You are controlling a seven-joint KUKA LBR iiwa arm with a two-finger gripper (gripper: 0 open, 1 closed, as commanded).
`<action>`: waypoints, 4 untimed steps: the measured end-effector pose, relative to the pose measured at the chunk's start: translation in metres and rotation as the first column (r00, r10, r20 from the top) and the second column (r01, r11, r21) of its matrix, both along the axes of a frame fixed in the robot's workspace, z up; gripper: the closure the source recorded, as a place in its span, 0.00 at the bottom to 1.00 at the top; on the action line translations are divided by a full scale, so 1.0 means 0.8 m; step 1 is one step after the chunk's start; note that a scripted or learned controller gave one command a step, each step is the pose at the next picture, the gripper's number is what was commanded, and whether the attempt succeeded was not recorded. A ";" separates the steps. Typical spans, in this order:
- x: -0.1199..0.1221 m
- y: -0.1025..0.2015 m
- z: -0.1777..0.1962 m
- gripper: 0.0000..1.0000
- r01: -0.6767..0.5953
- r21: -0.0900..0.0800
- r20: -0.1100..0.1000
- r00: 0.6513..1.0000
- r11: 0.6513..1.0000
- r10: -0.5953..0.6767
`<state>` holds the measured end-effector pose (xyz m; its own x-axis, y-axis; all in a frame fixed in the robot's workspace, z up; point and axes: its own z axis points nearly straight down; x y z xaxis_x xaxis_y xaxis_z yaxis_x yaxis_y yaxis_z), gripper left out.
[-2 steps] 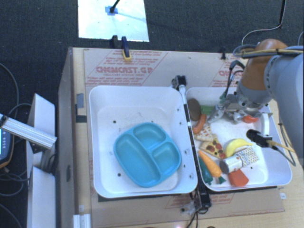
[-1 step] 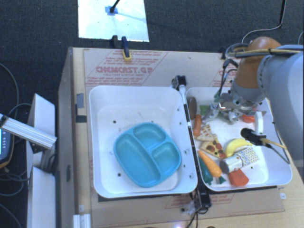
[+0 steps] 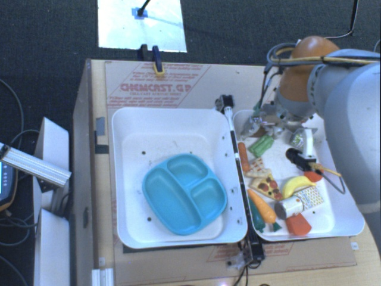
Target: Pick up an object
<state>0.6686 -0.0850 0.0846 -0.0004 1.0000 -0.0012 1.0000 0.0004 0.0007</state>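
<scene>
1. The gripper (image 3: 265, 124) is low over the right bin (image 3: 342, 230), at about 11 o'clock within it. The wrist blocks the view, so I cannot tell how wide it stands or whether it has hold of anything.
2. At the gripper's 6 o'clock, just beside it, lies a green piece (image 3: 261, 146). It is the nearest thing and, by my judgement, the likely target.
3. At about 7 o'clock, against the bin's wall, lies an orange stick (image 3: 243, 157).
4. Further out at 6 o'clock is a toy pizza slice (image 3: 266, 186), with a carrot (image 3: 262, 207) beyond it.
5. At about 5 o'clock are a banana (image 3: 296, 185), a small can (image 3: 290, 207) and a red block (image 3: 297, 224), crowded together.
6. Well off at 8 o'clock, the left bin (image 3: 128, 159) holds a blue divided plate (image 3: 184, 193).
7. The step in hand looks like the reach or descent to grasp. Next the gripper must centre over one item, close on it alone and lift straight up, without snagging its neighbours.
</scene>
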 end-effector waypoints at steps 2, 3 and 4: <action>0.001 -0.001 0.001 0.00 -0.004 0.001 0.003 1.000 1.000 0.004; 0.001 -0.088 0.032 0.00 -0.002 -0.001 0.003 1.000 1.000 0.002; -0.106 -0.075 0.004 0.00 0.000 0.001 0.000 1.000 1.000 0.000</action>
<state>0.5840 -0.1452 0.0880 -0.0008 1.0000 0.0000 1.0000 0.0008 0.0006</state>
